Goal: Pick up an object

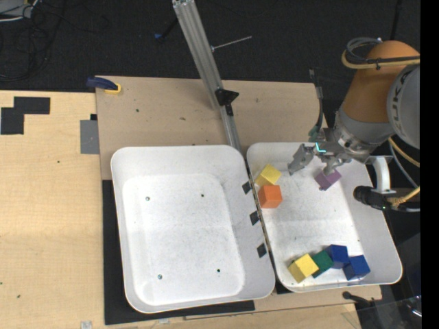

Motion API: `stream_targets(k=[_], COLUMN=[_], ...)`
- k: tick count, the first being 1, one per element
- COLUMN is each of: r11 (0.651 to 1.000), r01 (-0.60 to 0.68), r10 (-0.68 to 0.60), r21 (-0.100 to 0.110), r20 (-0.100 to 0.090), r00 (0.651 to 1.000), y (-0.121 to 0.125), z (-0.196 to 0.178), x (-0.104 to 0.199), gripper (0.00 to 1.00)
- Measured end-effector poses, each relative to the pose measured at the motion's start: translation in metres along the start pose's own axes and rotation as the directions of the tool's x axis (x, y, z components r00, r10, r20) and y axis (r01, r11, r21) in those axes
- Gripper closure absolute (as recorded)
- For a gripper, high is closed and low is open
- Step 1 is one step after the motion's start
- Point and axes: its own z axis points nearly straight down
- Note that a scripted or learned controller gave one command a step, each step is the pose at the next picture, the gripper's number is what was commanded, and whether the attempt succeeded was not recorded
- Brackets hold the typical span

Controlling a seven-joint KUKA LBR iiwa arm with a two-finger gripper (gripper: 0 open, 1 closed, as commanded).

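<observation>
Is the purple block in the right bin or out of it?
In. The purple block lies within the right bin, near its far end, just below the end effector. Whether it is gripped: cannot tell.

A light wooden desk (41,184) is carrying a brown board (164,112). A ribbed aluminium rail (202,53) is leaning diagonally across the board, with a black bracket (226,97) sitting on it. A blue-and-yellow clamp (104,84) is gripping the board's far left corner. Black rectangular patches (24,112) and a grey rectangular patch (88,135) are lying flat on the desk. Cables (20,5) are trailing over the dark floor (288,26).
</observation>
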Motion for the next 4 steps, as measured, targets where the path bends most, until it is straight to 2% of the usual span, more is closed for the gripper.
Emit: stream_targets(k=[1,2,3,4], r11=[1.0,1.0,1.0,1.0], r01=[0.0,0.0,0.0,-0.004], r10=[0.0,0.0,0.001,0.004], r21=[-0.005,-0.004,-0.022,-0.02], r20=[0.001,0.001,0.007,0.006], r00=[1.0,1.0,1.0,1.0], y=[0.001,0.003,0.008,0.008], z=[-0.003,0.06,0.07,0.062], x=[0.0,0.005,0.001,0.0], gripper=[0.0,0.0,0.0,1.0])
